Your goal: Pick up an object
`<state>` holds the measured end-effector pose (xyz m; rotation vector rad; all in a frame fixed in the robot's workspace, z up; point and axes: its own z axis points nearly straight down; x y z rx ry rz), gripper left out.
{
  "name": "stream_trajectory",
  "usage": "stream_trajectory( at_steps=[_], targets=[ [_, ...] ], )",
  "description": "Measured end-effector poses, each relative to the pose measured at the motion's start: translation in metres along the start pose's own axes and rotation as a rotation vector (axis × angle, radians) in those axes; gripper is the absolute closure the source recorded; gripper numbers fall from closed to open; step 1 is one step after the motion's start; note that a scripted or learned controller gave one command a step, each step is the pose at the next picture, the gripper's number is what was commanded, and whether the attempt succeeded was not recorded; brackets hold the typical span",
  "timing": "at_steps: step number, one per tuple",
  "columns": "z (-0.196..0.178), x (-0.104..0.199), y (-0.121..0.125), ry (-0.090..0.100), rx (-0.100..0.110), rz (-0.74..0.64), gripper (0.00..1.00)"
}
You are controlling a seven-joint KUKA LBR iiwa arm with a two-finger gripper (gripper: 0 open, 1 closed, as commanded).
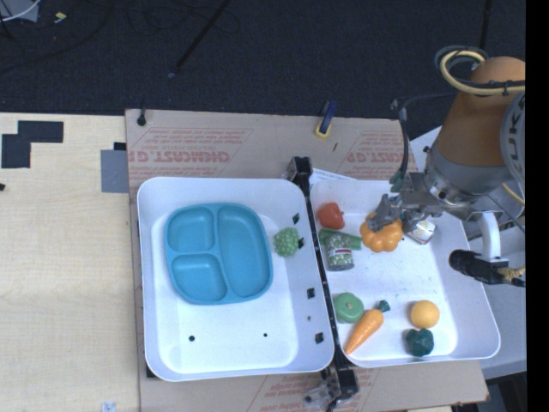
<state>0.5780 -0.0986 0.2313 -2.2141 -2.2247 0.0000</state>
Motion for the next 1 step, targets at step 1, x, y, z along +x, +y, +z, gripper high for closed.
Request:
stream_trajectory(
  at_steps=[1],
  targets=[
    [-0.0056, 0.0439, 0.0338, -0.001, -0.002, 0.000, 1.00]
  ],
)
